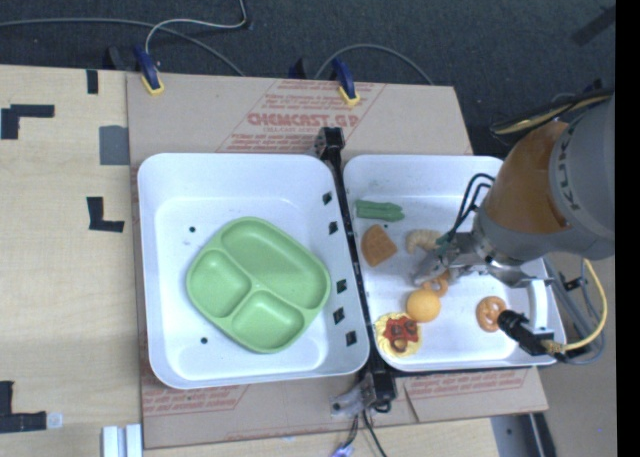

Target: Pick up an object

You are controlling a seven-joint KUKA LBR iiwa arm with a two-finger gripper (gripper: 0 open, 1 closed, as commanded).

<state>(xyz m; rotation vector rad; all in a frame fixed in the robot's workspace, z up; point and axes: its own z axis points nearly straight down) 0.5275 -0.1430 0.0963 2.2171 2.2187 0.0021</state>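
Sitting side by side on the table [60,275], two shallow white bins share a black divider down the middle. The left bin [165,195] holds one thing, a pale green plate [258,283] moulded into three compartments, glossy plastic with rounded corners, lying at a slant near the bin's middle. The right bin [430,167] holds several small toy foods: a green pod-shaped piece [379,210] near the far wall, a tan wedge [377,244] just below it by the divider, a beige lump [421,240] beside that, a round orange ball [424,306], a pretzel-shaped ring [490,313] toward the right, and a yellow piece with red topping [399,333] in the near left corner.

The gripper [437,267] hangs low over the middle of the right bin, between the beige lump and the orange ball, and just beside both. Whether anything sits in the fingers cannot be told, nor how wide they stand. The arm's grey body covers the bin's right wall.

Brown printed cardboard [290,120] lies under both bins, clipped at the far edge.
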